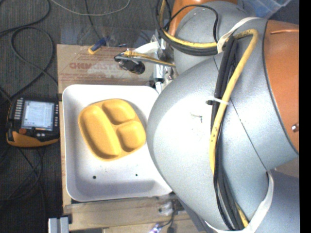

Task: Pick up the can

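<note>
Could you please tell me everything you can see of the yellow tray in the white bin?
The yellow tray is a rounded-square dish, plastic by its look, with three moulded compartments: one long one on the camera view's left and two smaller ones on the right. It lies flat, turned slightly askew, on the floor of the white bin, nearer its far side. Its compartments hold nothing, and nothing touches it except the bin floor.

The big grey robot arm (218,130) has a smooth, faintly speckled satin shell. The shallow white plastic bin (73,178) at left looks smooth and semi-gloss. In it, the yellow three-compartment plastic tray (112,127) appears glossy. The brown cardboard sheet (82,64) beyond is matt.
</note>
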You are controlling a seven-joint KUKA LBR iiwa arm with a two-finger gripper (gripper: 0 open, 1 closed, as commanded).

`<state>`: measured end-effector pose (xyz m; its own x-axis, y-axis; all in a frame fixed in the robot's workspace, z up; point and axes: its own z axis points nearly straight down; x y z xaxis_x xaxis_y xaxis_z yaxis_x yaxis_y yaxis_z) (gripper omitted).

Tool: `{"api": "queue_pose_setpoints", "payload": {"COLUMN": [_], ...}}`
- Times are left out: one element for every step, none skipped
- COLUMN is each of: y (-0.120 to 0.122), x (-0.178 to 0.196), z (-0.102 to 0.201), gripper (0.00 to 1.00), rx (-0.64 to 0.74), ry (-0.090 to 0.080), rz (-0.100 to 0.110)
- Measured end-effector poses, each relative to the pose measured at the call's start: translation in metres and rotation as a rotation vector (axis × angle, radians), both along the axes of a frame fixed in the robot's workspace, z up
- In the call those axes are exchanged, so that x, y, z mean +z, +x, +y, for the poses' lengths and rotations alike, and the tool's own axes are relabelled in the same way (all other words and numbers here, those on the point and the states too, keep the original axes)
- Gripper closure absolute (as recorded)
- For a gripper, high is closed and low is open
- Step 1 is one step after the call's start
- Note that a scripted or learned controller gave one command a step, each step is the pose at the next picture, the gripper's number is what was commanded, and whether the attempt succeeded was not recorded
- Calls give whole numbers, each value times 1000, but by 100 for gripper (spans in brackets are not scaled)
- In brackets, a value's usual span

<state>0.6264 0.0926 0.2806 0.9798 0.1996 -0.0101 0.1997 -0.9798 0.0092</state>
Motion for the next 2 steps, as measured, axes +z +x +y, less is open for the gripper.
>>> {"api": "queue_pose_setpoints", "payload": {"y": [26,26], "x": [10,-100], "z": [-108,-24], "gripper": [100,100], "rx": [-3,21], "ry": [5,10], "rz": [-2,-1]}}
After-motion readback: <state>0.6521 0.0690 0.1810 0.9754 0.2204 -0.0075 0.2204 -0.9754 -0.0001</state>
